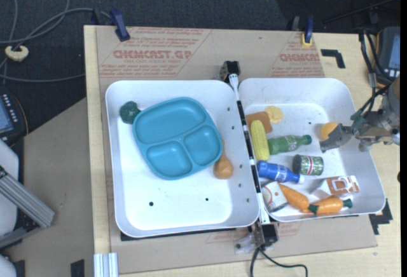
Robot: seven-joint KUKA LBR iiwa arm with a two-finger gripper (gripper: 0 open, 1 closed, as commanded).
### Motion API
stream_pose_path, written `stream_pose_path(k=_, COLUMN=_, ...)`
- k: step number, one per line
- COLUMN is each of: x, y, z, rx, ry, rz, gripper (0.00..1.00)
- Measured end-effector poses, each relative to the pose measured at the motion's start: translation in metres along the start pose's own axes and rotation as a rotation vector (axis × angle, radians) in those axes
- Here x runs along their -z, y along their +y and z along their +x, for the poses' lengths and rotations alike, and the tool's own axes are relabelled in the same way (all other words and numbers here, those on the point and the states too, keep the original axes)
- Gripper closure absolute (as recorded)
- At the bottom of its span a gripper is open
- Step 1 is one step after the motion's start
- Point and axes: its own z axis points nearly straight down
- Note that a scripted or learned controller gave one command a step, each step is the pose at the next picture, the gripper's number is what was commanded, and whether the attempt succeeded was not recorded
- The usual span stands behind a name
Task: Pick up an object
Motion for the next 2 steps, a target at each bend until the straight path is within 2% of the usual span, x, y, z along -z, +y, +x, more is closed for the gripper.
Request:
stream_pose_path(k=1, x=-0.135, y=0.046, z=-0.051, rx=-0.002, ry=0.001, rz=0.008, gripper=0.00)
stream_pose_path(k=2, x=-0.160, y=0.095, z=-0.025, rx=0.005, ry=0.000, rz=-0.002, gripper=0.00)
